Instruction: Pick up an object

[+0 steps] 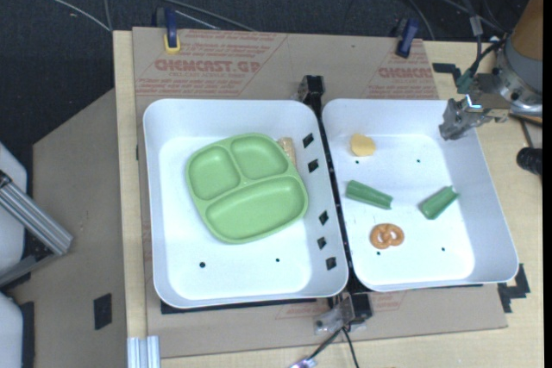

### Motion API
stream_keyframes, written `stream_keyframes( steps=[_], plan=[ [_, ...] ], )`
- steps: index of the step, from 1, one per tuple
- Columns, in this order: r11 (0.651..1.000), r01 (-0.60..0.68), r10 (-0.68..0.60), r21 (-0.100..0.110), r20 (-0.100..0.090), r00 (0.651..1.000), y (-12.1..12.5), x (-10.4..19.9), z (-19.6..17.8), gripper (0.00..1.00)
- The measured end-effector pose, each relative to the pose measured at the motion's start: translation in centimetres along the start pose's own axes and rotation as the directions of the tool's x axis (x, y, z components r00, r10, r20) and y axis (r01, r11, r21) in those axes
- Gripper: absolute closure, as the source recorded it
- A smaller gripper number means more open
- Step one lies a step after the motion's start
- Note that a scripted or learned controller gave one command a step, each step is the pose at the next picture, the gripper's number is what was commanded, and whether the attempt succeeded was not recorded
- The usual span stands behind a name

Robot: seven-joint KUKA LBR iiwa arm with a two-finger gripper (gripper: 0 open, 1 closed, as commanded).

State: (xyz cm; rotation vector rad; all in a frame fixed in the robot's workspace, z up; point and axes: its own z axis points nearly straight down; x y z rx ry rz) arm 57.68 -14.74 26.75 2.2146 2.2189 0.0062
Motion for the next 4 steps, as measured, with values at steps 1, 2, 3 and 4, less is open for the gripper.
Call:
stream_keyframes(
  steps=[1, 2, 3, 4],
  plan=[
    [1.000, 0.005, -0.005, 0.005, -0.003, 1.000, 1.3, 5.5, -0.3, 1.00],
    [1.000, 0.003, -0.003, 0.006, -0.003, 1.000, 3.1, 11.2, 1.0, 1.00],
    [1.000, 0.003, -0.003, 0.007, -0.003, 1.000, 4.3, 15.7, 2.2, 1.00],
    [1.000, 0.004, -0.004, 0.006, -0.004, 1.000, 5.0, 21.0, 2.1, 1.00]
  ],
)
